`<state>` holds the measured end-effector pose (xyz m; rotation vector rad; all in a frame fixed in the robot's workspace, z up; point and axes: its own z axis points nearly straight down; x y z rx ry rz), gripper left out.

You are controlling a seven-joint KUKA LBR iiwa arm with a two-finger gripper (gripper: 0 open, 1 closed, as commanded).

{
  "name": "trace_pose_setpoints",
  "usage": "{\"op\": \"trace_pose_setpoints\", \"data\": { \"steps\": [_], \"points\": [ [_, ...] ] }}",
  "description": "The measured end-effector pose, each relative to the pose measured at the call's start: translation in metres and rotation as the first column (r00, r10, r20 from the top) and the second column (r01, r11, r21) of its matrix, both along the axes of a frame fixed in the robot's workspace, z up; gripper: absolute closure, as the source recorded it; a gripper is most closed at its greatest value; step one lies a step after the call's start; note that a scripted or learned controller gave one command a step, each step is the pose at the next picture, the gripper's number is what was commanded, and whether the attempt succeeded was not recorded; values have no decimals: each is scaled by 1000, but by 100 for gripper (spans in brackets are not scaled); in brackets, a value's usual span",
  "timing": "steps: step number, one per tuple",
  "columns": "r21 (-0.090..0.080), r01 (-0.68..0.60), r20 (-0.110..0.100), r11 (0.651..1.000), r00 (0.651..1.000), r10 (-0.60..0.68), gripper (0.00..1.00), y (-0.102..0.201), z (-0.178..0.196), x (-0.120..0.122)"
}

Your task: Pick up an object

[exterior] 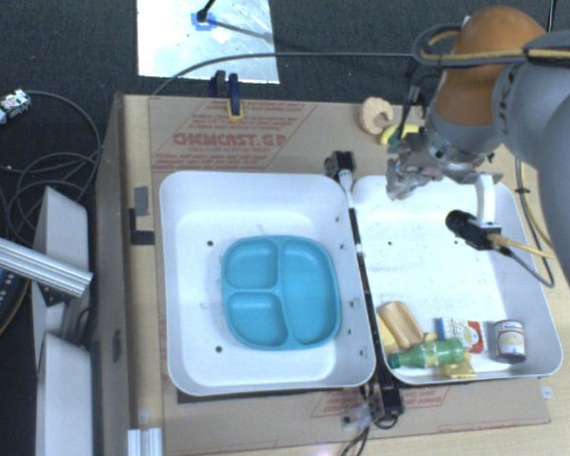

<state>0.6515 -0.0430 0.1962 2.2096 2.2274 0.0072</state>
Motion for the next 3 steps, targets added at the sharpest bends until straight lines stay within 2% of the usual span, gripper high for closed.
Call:
{"op": "trace_pose_setpoints", "data": {
  "steps": [1,2,3],
  "points": [
    [0,2,-3,1000,1000,-2,100,13,-11,18],
    [0,2,-3,1000,1000,-2,100,17,-3,18],
    [0,2,-3,1000,1000,-2,100,39,17,18]
  ]
}}
